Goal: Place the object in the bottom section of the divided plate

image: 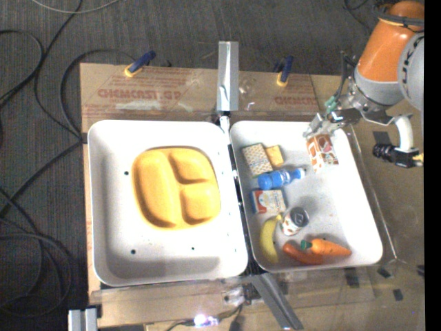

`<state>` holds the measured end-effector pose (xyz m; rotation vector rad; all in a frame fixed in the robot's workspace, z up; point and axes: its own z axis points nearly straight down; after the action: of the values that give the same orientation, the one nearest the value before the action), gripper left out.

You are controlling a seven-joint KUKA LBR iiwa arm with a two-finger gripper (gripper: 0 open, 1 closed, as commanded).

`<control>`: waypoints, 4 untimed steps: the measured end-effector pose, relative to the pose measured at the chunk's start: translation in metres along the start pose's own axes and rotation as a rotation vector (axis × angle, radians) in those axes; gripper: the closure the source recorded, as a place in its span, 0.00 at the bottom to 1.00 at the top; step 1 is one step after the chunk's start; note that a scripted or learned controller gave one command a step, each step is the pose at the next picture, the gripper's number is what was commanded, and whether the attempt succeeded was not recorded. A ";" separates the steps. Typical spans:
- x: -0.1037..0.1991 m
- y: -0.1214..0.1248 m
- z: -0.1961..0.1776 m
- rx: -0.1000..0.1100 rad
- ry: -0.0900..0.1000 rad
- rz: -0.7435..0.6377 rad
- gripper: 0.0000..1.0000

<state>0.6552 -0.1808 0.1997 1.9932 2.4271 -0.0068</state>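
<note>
the end effector (pixel 324 126) appears clamped on a small orange-and-white carton (pixel 322 150) at the right bin's (pixel 365 205) far edge, so transfer to the yellow divided plate (pixel 178 187) comes next.

A robotics lab test station, seen from above. Two white bins (pixel 103 254) sit on a cardboard-covered tabletop (pixel 165 92) held by spring clamps (pixel 140 63), while loose black cables (pixel 27 205) trail across dark carpet (pixel 89 19). A grey and orange industrial arm (pixel 393 47) reaches in from the right.
</note>
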 end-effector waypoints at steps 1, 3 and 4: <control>0.061 0.025 0.024 -0.001 0.003 -0.069 1.00; 0.224 0.058 -0.011 -0.003 0.002 -0.453 1.00; 0.265 0.054 0.016 -0.001 0.002 -0.468 1.00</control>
<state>0.6561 0.0899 0.1829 1.3775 2.8242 -0.0035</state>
